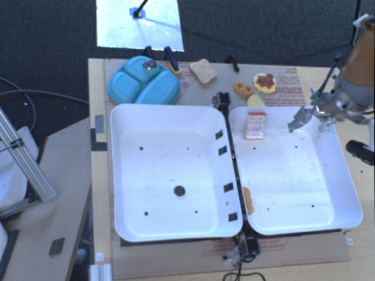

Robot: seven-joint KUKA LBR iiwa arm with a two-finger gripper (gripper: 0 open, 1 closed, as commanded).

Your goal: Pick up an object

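So here I am, reaching in from the right, my gripper (310, 119) hanging over the far right part of the right bin (345, 174). My fingers (297, 120) are spread apart with nothing between them, just bin floor underneath.

Closest thing to grab is the small white and red carton (255, 125), lying in the right bin up near its far left corner, off to the left of my fingertips and not touching them. Right behind it, at the rim, there's a pale yellow piece (255, 100). Down along the left wall of the same bin sits a little orange snack-looking thing (248, 199), well apart from me.

The left bin (126, 157) has one small dark round object (179, 190) sitting near the middle of its floor.

Behind the bins on the board: a blue divided plate (144, 82), a slice of toast (203, 71), a pretzel (243, 89) and a small tart with red topping (265, 82). They look like toy food, though the details are too small for me to be sure.
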